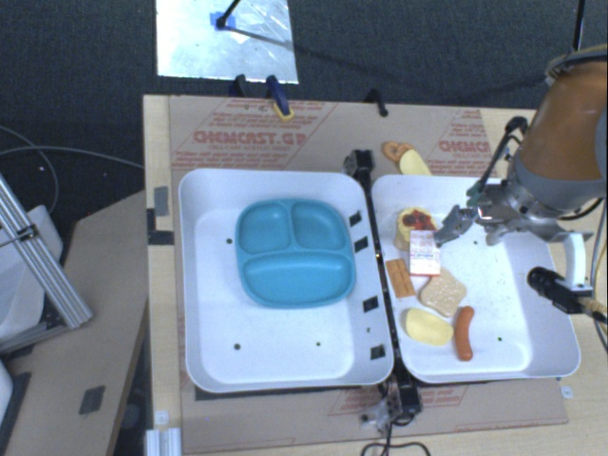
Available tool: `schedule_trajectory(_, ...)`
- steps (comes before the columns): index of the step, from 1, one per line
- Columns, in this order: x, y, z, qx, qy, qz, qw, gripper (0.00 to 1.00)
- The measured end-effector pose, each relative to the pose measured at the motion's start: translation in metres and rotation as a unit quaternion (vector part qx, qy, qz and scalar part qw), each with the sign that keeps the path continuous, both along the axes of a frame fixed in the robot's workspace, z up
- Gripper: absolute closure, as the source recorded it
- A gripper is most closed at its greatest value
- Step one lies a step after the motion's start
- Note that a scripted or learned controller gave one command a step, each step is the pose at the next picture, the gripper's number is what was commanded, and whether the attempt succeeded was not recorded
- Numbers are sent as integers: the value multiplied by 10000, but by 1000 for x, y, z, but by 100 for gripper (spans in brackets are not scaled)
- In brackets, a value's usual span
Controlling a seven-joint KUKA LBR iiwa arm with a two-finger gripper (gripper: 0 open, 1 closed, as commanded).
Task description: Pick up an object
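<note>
My gripper (pixel 476 231) hangs over the upper middle of the right bin (pixel 532 350), open, with nothing between its fingers. One finger (pixel 454 226) points toward a small round tart (pixel 416 222) just to its left. Below the tart lie a white and red carton (pixel 423 253), an orange wafer (pixel 399 278), a slice of bread (pixel 444 294), a yellow piece (pixel 427 327) and a red sausage (pixel 464 332). All of them rest on the bin floor, left of and below the gripper.
The left bin (pixel 214 350) holds a blue divided plate (pixel 293 253). A yellow piece (pixel 414 163) and a brown piece (pixel 394 150) lie on the cardboard behind the right bin. The divider (pixel 375 274) between the bins carries black clips.
</note>
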State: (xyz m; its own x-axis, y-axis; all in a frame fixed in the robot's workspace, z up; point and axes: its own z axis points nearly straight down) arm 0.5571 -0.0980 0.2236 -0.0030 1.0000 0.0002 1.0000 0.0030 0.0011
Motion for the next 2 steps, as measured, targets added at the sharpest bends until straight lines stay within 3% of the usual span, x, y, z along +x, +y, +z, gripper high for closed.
schedule_trajectory(1,86,20,70,-8,-75,29,10000,0)
schedule_trajectory(2,35,110,27,22,31,45,10000,0)
